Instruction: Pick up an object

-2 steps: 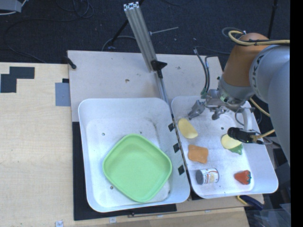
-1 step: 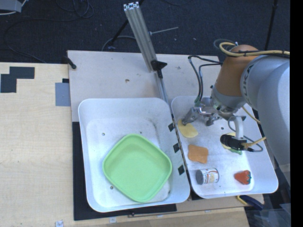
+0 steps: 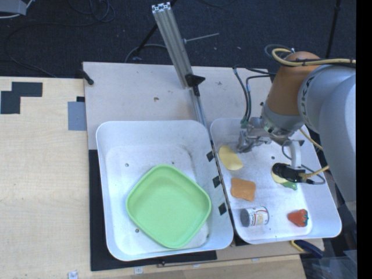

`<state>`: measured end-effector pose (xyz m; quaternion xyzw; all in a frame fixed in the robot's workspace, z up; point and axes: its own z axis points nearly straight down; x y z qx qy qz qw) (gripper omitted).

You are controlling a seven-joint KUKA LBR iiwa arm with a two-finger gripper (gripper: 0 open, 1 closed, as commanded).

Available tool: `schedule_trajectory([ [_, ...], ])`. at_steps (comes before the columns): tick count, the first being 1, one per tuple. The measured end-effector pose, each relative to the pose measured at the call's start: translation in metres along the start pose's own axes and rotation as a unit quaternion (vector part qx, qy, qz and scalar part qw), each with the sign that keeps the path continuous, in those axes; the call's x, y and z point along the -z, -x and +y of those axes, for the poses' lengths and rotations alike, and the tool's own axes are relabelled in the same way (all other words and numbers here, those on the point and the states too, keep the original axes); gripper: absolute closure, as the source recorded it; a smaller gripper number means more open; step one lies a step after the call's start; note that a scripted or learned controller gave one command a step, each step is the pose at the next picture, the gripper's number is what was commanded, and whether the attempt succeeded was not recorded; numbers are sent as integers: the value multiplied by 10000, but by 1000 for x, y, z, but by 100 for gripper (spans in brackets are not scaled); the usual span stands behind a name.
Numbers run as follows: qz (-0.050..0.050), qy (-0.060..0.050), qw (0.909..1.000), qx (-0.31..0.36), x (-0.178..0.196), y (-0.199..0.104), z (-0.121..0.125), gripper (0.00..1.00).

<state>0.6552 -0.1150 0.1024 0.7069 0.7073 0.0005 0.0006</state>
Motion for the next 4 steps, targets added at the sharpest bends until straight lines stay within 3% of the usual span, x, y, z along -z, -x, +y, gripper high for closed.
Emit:
schedule_trajectory([
  [4,-2,13,10000,-4,190,-7,-8,100],
])
